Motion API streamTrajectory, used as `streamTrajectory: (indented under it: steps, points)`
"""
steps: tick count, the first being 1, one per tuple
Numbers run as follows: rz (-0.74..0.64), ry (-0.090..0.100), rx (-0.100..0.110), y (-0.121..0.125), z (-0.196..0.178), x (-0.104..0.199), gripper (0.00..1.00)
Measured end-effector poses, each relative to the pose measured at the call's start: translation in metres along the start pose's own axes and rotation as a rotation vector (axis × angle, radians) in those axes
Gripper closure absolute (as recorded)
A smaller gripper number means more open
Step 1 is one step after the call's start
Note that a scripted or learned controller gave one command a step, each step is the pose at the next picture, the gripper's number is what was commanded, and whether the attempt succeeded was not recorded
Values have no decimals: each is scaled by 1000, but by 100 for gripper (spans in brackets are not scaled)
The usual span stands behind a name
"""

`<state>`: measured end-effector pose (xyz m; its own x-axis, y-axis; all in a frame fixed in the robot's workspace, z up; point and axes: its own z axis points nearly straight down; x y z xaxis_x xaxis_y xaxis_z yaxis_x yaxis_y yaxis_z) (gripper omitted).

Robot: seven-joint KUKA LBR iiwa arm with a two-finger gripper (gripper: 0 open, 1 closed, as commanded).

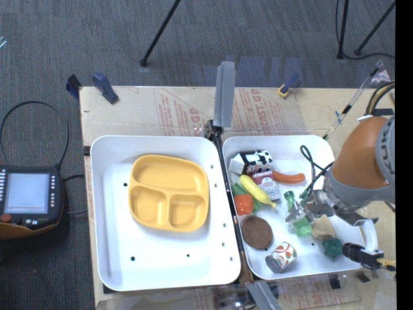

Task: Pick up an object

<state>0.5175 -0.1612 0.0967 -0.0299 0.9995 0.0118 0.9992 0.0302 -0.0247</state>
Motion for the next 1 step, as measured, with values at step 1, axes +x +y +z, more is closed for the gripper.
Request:
streamTrajectory:
  steps: [1]
  points:
    - [37,-9,-25,46,-96,76,100]
